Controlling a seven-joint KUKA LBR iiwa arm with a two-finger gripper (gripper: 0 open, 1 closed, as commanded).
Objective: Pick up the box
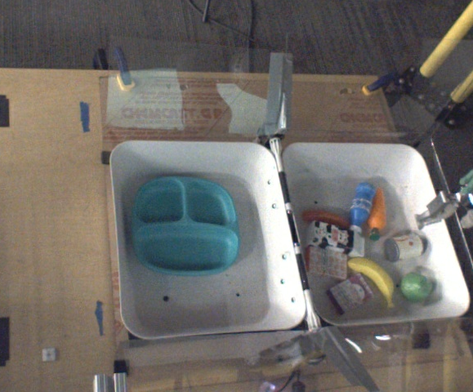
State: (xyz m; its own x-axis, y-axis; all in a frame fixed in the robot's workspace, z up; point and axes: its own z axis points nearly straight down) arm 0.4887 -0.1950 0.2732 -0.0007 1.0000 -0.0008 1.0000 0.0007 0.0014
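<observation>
Teal plastic stands out first: a divided tray (185,224) lies flat in the left bin (130,300), well apart from anything the task needs, so that side plays no part in the pick. A narrow seam of bolted rims separates it from the right bin (318,170), where all the small items are crowded toward the near half.

At the left of that crowd, close to the shared rim, lies a small printed box (329,238) with a black-and-white pattern, and just nearer sits a flat pinkish carton (328,262), the two touching or nearly so. Which one the task means cannot be told; either is hemmed in. A red sausage-shaped toy (324,217) lies along the far side of the patterned box, and another small dark-red box (348,292) sits by the near wall beside a banana (375,277). A blue bottle (362,205) and an orange carrot-like piece (377,208) lean together further right, then a grey can (404,246) on its side and a green apple (416,287).

The hand (450,207) hovers at the bin's right wall, well apart from the boxes; whether it is spread or closed I cannot tell, and nothing shows within it. My judgement: the reach has barely begun.
</observation>
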